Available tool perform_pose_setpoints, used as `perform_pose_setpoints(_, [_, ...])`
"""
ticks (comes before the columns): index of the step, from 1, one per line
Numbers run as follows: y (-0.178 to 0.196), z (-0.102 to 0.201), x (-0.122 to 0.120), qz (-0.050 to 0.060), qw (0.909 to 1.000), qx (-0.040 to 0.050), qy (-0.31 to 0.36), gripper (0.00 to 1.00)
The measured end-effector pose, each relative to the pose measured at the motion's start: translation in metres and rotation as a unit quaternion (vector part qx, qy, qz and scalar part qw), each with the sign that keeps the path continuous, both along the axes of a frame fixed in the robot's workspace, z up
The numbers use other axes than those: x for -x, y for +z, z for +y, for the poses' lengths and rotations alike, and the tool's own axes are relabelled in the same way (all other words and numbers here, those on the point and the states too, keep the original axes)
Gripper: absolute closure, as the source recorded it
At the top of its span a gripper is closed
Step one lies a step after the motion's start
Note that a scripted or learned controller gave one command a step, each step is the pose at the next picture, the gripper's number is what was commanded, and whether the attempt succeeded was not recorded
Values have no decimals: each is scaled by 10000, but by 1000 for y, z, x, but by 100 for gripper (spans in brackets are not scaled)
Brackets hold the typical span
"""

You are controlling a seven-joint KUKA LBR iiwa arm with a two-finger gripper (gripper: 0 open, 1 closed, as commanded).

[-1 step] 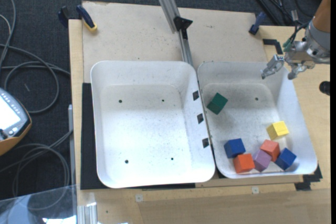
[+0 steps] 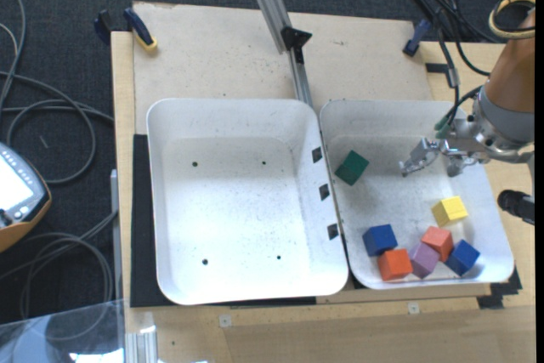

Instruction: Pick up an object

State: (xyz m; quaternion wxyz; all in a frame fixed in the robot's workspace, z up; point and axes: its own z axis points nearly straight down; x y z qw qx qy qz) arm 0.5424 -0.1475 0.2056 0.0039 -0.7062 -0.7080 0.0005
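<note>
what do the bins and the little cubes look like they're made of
Bins: likely thin moulded plastic, matte white, with rounded corners and a scuffed, speckled floor. Cubes such as the green cube and yellow cube: solid-coloured, matte, crisp-edged; painted wood or foam, hard to tell.

Six blocks (image 2: 422, 246) in right bin (image 2: 387, 127); left bin (image 2: 170, 119) beside.

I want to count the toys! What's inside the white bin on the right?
The right white bin holds seven blocks: green, yellow, two blue, two orange-red, one purple. The grey arm's gripper covers some floor.
</note>
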Motion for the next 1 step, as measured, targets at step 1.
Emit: perform_pose_setpoints(1, [-96,49,44,28,10000,-5,-3,0])
